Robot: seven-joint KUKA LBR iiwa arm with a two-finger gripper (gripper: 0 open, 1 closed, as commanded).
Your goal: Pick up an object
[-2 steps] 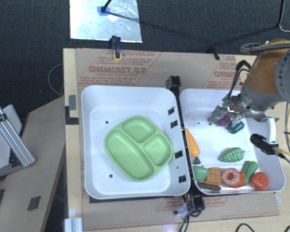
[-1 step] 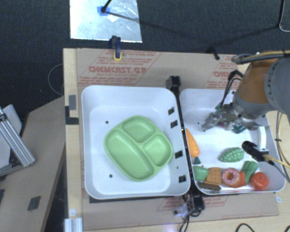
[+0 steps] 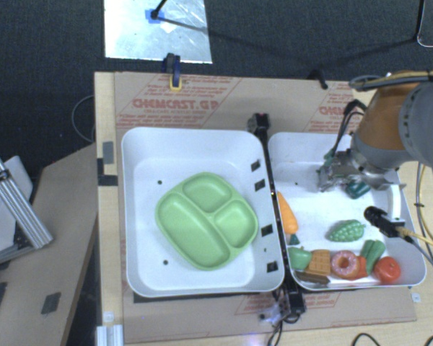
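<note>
Left bin [image 3: 141, 193] holds a glossy green divided plate [image 3: 206, 220], smooth moulded plastic; right bin [image 3: 296, 150] holds the toys. Arm [image 3: 397, 125] hangs over the right bin's far side, gripper [image 3: 337, 175] low beside a teal object [image 3: 359, 189] — grip state cannot tell. Near edge: orange carrot [image 3: 287, 215], bumpy green piece [image 3: 346, 231], frosted donut [image 3: 344, 264], round red tomato [image 3: 387, 269]. Risk, likely: slick rounded toys squirt out sideways — or the grasp closes on air near the bin wall.

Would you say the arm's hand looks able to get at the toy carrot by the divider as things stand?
Probably yes. The carrot lies in the open on the right bin floor, nothing on top of it, and the hand hovers nearby. The divider wall beside it may crowd a grasp.
</note>
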